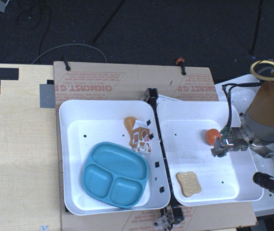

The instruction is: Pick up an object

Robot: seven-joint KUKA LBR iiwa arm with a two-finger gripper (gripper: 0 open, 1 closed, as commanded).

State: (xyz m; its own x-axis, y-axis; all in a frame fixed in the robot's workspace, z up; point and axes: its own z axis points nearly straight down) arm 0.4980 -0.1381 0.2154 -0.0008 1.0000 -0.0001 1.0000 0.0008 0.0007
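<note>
Dark carpet crossed by loose cables fills the background behind a pale wooden bench (pixel 17 143), on which a brown board (pixel 127 83) carries two shallow white bins side by side. From the overhead camera, the left bin (pixel 72 114) holds a blue divided plate (pixel 115 174) with three compartments, lying toward the near edge. Just beyond the plate sit a small tan piece (pixel 130 123) and a printed carton (pixel 141 141), close against the divider between the bins. The right bin (pixel 190 117) holds a slice of toast (pixel 189 184) lying flat near its front wall, and an orange-red ball (pixel 212 136) well apart from it, toward the bin's right side. The arm (pixel 267 105) reaches in from the right, its gripper (pixel 222 147) low in the right bin, just beside the ball and touching or nearly touching it. Whether the gripper is spread or closed cannot be made out, nor is anything visibly held.
</note>
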